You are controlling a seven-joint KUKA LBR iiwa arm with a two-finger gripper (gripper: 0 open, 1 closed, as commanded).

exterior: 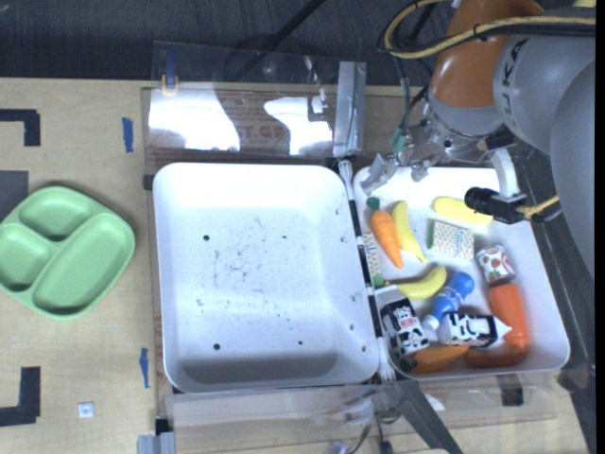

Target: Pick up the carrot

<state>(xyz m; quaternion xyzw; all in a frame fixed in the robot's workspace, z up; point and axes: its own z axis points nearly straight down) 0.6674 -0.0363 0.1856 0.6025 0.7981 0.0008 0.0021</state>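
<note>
From my remote station, the desk [76,121] carries two white bins; the left bin [255,272] lies bare, the right bin [548,282] is crowded. My arm [529,64] reaches in from two o'clock, its gripper [402,164] hovering at the right bin's top-left corner; I cannot tell its state. The carrot [386,237] lies just below, at six o'clock from the gripper, against the bin's left wall. A banana [407,230] touches its right side, likely crowding any grasp. A green plate [61,251] sits at nine o'clock.
</note>
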